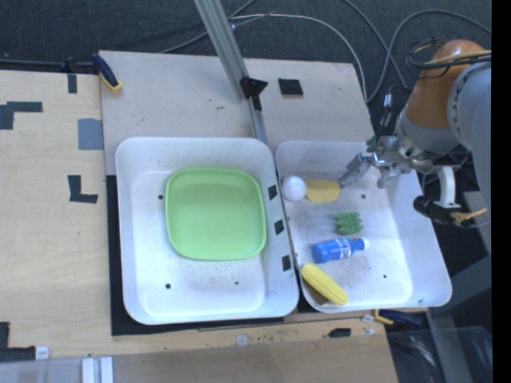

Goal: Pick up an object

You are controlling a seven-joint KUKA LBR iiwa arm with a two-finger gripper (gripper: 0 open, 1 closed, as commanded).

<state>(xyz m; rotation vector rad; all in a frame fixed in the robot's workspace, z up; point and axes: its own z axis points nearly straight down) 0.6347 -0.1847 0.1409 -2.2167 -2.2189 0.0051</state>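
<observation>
The right bin holds a white ball, a flat yellow piece, a small green item, a blue bottle with a white cap, and a yellow corn cob. My gripper hangs over the bin's upper right part, right of the yellow piece. Its fingers are spread, one reaching toward the yellow piece, and nothing is between them.
The left bin carries a green square plate. A metal pole slants up from between the bins. Cables loop across the dark floor behind the bench. A yellow-and-blue clamp sits at the bench's back left.
</observation>
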